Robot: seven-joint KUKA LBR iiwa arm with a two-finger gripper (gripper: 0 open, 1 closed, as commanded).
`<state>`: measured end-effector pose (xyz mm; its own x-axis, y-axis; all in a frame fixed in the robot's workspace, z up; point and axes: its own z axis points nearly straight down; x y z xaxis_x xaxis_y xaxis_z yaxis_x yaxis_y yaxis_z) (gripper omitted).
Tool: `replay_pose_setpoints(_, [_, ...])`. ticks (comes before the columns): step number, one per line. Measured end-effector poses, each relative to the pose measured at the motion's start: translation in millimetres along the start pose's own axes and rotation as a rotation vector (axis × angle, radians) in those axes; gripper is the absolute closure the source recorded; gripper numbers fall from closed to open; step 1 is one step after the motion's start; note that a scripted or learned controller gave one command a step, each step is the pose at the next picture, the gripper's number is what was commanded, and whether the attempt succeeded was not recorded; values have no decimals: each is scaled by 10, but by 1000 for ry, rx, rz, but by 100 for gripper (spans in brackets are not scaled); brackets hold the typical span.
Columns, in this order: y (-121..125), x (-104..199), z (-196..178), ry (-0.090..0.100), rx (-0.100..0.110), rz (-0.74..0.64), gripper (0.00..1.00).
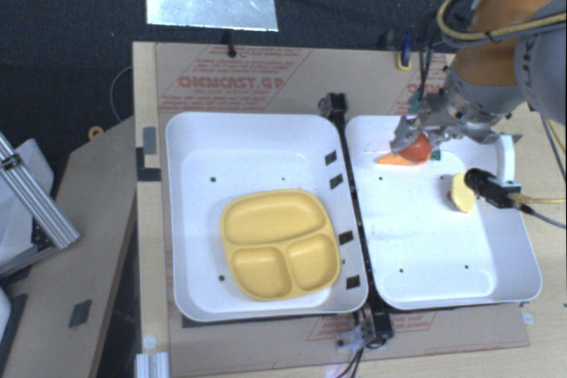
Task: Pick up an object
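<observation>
**Operator:** Where is the gripper, and what is the target?

**Technician:** The gripper (415,135) stands in the right bin (443,274), in the corner at 11 o'clock. The orange object (399,159) lies directly under it, with its pointed end toward 9 o'clock. The view does not show how far the jaws are open, or whether they grip the object. A yellow piece (460,194) lies near the bin's 3 o'clock wall, apart from the orange object.

**Operator:** What faults are likely from here?

**Technician:** There are three, all judged from this view.
1. The orange object tapers. If the jaws close on the narrow end, it is likely to squeeze out and slide toward 9 o'clock.
2. The object lies near the 12 o'clock wall. A push there could pin it against the rim instead of seating it.
3. If the arm lifts before the grip is secure, the object could drop back into the bin or over the rim onto the tabletop (266,75).

**Operator:** What clearance is available?

**Technician:** Space is tight toward 12 and 9 o'clock, where the two walls meet and the left bin (199,146) adjoins. The right bin floor is bare from the centre toward 6 o'clock, so that is the free direction for travel. The yellow divided plate (279,243) lies in the left bin, well apart.
</observation>
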<state>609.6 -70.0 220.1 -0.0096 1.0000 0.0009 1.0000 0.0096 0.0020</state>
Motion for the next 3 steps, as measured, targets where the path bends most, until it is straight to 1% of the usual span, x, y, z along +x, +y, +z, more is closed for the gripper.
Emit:
replay_pose_setpoints(1, [122,522,86,1,0,-1,100])
replay_pose_setpoints(2, [229,1087,-68,1,-2,-1,100])
replay_pose_setpoints(3, [336,1604,48,1,0,0,100])
